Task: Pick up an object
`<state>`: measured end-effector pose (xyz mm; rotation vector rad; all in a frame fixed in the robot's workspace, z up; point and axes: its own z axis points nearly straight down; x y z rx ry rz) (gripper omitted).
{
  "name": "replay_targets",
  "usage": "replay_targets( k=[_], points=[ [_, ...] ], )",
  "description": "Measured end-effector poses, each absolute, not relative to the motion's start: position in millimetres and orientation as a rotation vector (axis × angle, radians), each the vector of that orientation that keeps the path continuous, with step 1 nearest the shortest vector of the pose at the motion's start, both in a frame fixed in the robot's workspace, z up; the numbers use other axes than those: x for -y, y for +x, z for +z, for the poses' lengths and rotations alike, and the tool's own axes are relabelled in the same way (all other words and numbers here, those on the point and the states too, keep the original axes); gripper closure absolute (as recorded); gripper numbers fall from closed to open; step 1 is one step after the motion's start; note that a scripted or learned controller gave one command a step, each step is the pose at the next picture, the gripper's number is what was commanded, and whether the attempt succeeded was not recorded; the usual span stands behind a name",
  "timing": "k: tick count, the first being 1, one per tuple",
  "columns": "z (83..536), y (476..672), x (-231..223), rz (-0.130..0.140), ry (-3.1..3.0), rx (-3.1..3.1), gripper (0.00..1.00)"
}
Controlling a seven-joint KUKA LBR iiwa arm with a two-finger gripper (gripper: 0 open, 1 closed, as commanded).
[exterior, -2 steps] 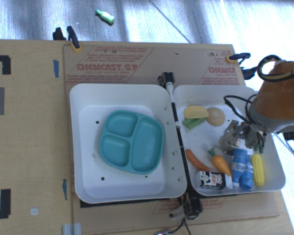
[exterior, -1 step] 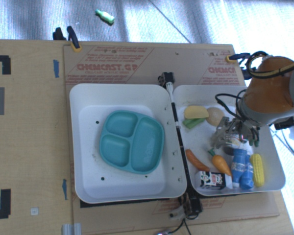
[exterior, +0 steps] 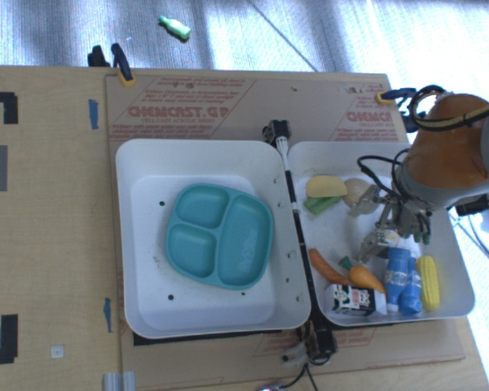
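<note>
Lying along the near wall of the right-hand shallow white bin (exterior: 464,296) are a small black-and-white carton (exterior: 352,299), a blue plastic bottle with a white label (exterior: 401,279) and a yellow corn cob (exterior: 428,282), set side by side. Just behind the carton sit an orange carrot-shaped piece (exterior: 364,276) and a slim orange-red piece (exterior: 324,264). Above them, the arm's two-finger gripper (exterior: 375,245) hangs low over the bin's middle, just beside the bottle's top; whether its fingers are open or closed cannot be told, and nothing is seen between them. Farther back lie a yellow rounded piece (exterior: 326,186), a green piece (exterior: 320,204) under it and a pale beige lump (exterior: 358,191). The left-hand white bin (exterior: 138,218) holds a teal three-compartment plastic tray (exterior: 219,235). Both bins rest on a brown cardboard sheet (exterior: 187,104) on the desk.
</note>
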<state>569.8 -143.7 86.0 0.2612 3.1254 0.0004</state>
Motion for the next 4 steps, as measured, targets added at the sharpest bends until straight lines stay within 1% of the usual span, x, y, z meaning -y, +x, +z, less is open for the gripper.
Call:
replay_targets(
  k=[1, 2, 3, 4],
  points=[
    [87.4, 608.2, 155.7, 0.010, 0.225, -3.170, 0.00],
    [86.1, 597.4, 164.2, 0.001, 0.010, -3.139, 0.00],
    [85.9, 653.1, 162.8, 0.001, 0.012, -3.135, 0.00],
    [84.7, 665.6, 180.5, 0.004, -0.404, -3.118, 0.00]
  ],
)
